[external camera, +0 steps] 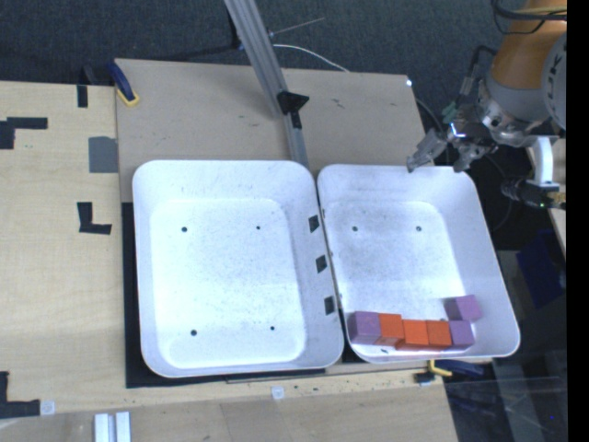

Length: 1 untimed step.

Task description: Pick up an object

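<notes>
Presently we note pincer over right bin's far right corner, fingers apart, holding nothing, purple and orange blocks along that bin's near edge, left bin beside.

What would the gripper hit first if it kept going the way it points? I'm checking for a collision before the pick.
The gripper points down and left over the right bin's far corner. It would likely meet that bin's rim or bare floor first, though depth is unclear. The blocks lie at the near edge.

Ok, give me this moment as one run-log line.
gripper: above right bin's far rim, nothing seen held | blocks: purple and orange, clustered along right bin near edge | pick: not yet done
</notes>
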Tool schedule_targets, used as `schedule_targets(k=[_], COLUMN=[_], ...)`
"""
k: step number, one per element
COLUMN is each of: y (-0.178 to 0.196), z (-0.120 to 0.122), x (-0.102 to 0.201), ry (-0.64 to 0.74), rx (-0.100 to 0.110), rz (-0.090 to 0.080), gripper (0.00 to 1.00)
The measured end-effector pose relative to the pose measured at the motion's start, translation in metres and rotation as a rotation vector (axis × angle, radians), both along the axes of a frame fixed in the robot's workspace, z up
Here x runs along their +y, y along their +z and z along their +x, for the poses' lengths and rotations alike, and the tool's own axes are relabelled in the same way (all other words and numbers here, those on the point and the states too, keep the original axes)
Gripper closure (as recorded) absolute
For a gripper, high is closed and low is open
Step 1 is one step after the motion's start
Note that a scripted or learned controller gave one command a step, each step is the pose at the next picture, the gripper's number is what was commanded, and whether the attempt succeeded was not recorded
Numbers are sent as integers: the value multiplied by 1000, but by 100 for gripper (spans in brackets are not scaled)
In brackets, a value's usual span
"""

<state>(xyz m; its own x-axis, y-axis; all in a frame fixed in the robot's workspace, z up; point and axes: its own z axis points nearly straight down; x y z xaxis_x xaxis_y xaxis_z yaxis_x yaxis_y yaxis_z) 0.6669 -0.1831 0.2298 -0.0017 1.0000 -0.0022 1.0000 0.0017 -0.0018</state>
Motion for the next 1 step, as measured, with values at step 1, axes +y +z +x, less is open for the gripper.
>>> schedule_targets(k=[1], y=[-37], z=[-16], x=[-25], ry=[-4], rx=[3], rz=[0], gripper=[0])
